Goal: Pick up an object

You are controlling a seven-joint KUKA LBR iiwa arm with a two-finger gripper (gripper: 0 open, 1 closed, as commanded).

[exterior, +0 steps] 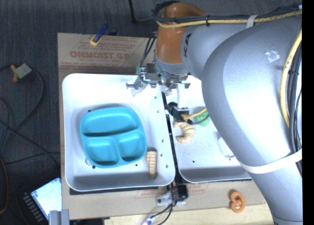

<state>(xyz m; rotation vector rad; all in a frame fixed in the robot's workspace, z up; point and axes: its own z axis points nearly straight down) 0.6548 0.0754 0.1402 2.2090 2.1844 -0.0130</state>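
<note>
My gripper [162, 87] hangs over the divider between the two white bins, near their far edge, with the orange band right above it. In the left bin [71, 121] lies a blue divided tray [114, 136], and a tan ridged grub-shaped piece [152, 163] rests near that bin's front right corner. The right bin [206, 170] holds a curled tan ridged piece [185, 132] close to the divider, just in front of the gripper. A green object [202, 116] lies beside it, partly under the arm. Nothing is seen held.
The big grey arm covers most of the right bin. Brown cardboard [98, 55] sits behind the bins with a blue and yellow clip [99, 33] on it. An orange ring [237, 200] lies on the bench in front of the right bin.
</note>
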